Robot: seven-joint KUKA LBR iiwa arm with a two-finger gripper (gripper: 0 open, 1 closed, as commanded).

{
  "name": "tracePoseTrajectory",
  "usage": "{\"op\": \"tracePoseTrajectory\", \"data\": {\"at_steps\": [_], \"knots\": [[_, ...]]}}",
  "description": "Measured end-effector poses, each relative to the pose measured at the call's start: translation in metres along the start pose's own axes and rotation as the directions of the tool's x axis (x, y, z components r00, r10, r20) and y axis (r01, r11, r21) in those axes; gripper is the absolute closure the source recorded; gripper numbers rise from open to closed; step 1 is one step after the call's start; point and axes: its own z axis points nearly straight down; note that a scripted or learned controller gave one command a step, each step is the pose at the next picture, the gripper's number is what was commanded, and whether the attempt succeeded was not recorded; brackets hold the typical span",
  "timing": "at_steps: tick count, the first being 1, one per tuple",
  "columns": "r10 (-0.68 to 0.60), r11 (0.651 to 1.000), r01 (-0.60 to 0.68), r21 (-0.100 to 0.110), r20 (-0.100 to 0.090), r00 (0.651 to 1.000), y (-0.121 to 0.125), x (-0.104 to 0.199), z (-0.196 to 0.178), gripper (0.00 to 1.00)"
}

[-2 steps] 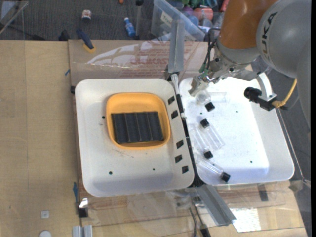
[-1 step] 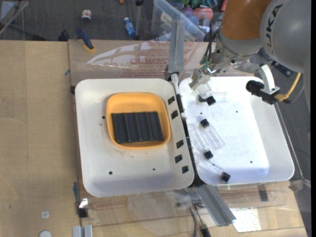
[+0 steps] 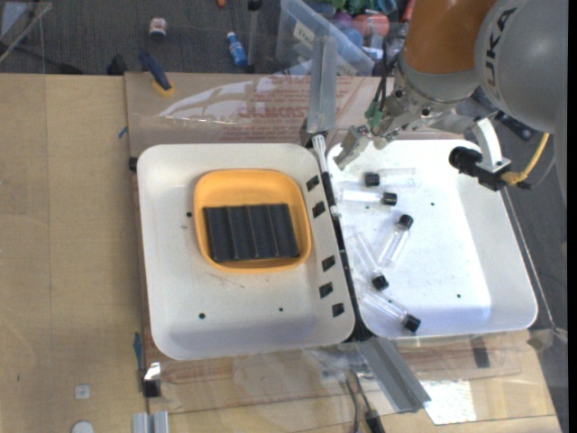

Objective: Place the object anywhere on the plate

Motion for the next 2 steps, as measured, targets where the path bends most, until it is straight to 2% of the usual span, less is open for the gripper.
{"op": "tracePoseTrajectory", "data": {"at_steps": [1, 2], "knots": [[0.016, 1.0, -0.016, 0.003, -0.002, 1.0, -0.005, -0.01, 0.003, 0.0], [0.029, 1.0, -0.029, 0.0, 0.002, 1.0, -0.024, -0.05, -0.01, 0.0]]}}
